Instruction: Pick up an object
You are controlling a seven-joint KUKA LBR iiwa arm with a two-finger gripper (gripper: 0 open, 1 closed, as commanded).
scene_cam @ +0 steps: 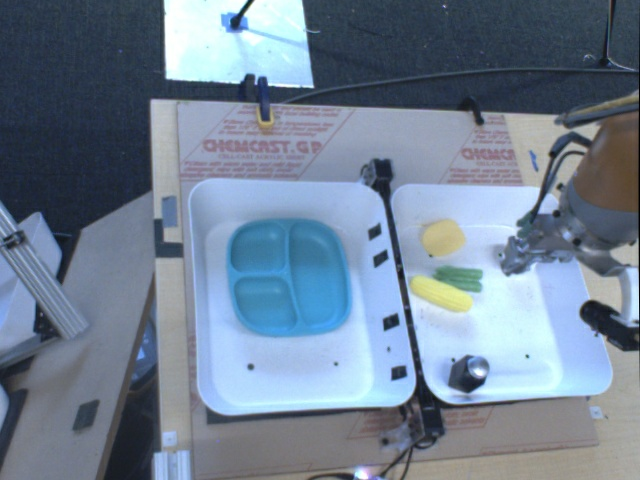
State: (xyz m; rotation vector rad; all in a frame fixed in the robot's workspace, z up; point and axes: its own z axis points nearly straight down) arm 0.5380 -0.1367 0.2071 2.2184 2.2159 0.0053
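Over at the far left, a bare stretch of bench (pixel 110 268), then the left bin (pixel 215 368) carrying a blue divided tray (pixel 290 276) lying flat, three compartments, nothing in them. Across the black clips on the seam and into the right bin (pixel 560 383), where the candidates lie: a round yellow piece, lemon-like (pixel 443 237), near the upper left; just below it a small bundle of green beans (pixel 459 278), long axis running roughly left to right; touching the beans from below, a yellow corn cob (pixel 441 293), long axis slanted from upper left down to lower right, narrower end toward the seam. Down near the front wall, a small dark metallic thing (pixel 468 373), too blurred to name, well apart from the rest. Further right, the gripper (pixel 518 256) low inside the right bin, just beside the beans on their right, apart from them. Fingers: cannot tell, too small and blurred to read as released or clenched. Nothing visibly between them. Judging by that, pick not yet made: everything lying on the bin floor, nothing raised. Left to do: settle on one item, close on it, lift clear. Nearest by position, beans or corn.
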